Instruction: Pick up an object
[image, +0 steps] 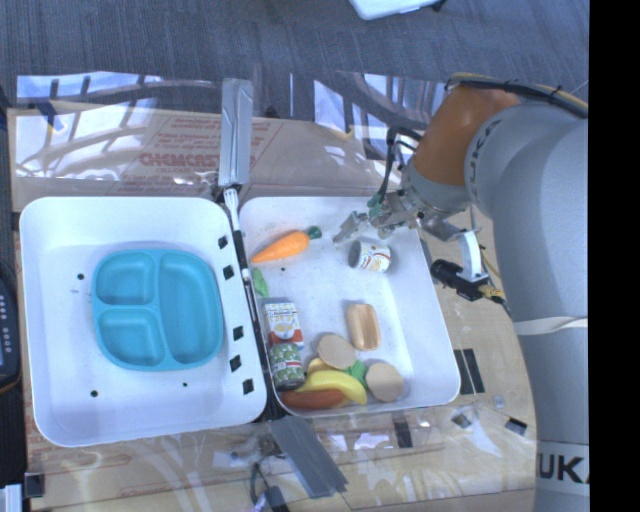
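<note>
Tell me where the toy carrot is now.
The toy carrot lies in the right bin, in its upper left corner, close to the divider between the bins and above the can.

A workbench (130, 150) covered in clear, glare-streaked plastic sheeting carries two shallow white bins side by side. The left bin (50, 400) sits toward nine o'clock, the right bin (425, 330) just past centre toward three o'clock, their inner rims touching along a line of black clips (240, 320). A grey metal bar (236, 130) lies on the bench at twelve o'clock, running down to the seam between the bins. Strips of grey tape (310, 458) lie on the sheeting at six o'clock, with further dark patches (468, 368) toward four o'clock.
</note>
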